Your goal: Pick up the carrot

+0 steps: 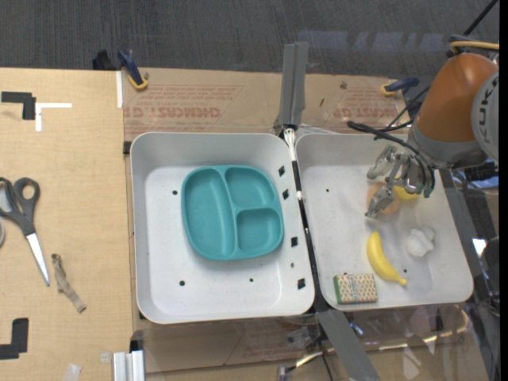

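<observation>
Gripper (pixel 390 187) sits low in the right bin (pixel 452 288), upper part. Fingers: cannot tell apart or together, too small and cluttered. Carrot (pixel 381 202): orange bit at the gripper tip, mostly covered by it; a yellow object (pixel 407 194) is half hidden behind. Banana (pixel 382 259), white lump (pixel 419 241) and sponge (pixel 355 288) lie nearer. Teal plate (pixel 232 211) in left bin (pixel 151 284).

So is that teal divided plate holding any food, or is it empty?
Empty. The teal plate lies flat in the left bin, and all three of its compartments show only bare teal surface.
</observation>
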Controlling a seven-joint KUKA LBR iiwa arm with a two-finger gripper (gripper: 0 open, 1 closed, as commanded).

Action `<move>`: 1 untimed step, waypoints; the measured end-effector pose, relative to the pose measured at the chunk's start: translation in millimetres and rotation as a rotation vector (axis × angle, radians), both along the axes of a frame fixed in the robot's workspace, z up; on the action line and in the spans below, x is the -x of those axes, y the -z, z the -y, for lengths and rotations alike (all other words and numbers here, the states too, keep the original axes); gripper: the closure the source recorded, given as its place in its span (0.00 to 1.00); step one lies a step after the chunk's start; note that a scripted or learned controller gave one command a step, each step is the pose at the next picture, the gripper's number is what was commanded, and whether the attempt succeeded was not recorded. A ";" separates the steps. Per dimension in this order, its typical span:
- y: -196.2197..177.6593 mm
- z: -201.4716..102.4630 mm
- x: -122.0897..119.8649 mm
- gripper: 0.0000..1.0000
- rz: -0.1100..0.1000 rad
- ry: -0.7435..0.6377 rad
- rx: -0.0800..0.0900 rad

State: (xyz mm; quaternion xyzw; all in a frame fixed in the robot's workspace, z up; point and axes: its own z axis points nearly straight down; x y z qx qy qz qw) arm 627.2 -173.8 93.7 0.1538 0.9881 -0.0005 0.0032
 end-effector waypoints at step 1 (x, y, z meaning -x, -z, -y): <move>0.0 11.3 -5.3 0.00 0.000 0.680 -0.003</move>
